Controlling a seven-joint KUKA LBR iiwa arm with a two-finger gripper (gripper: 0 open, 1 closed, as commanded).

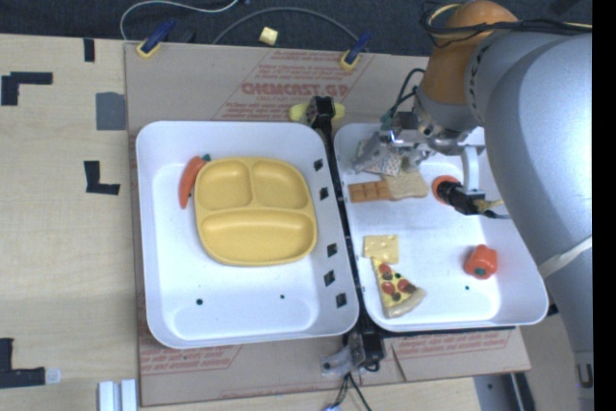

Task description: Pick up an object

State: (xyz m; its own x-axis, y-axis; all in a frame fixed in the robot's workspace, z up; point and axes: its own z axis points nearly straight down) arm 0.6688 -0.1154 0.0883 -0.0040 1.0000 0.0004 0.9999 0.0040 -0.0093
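Toast: a flat tan toy bread slice lies in the right-hand white bin, directly under and just toward the viewer from the metal two-finger gripper. Whether the two touch I cannot tell. A brown rectangular cracker piece abuts the slice on its left side; together they make one strip whose long axis runs left-right across the view, roughly square to the bin's divider wall. Neither piece has a clear pointing end.

Gripper state: fingers are lost in glare and clutter at the wrist; opening cannot be judged, and nothing is visibly held.

Judgement: the strip is the nearest candidate, so a short drop and a small shift toward the viewer would bring the tool over it. Flat pieces sit low on the bin floor, so a grasp may slip.

Farther from the tool, same bin: a pale yellow cheese square and a toy pizza wedge, tip pointing away from the gripper; a small red-orange tomato-like toy off to the arm side.

Beyond the divider, away from the arm: a yellow three-compartment plastic plate and an orange toy carrot touching its far-left edge, in the left white bin.
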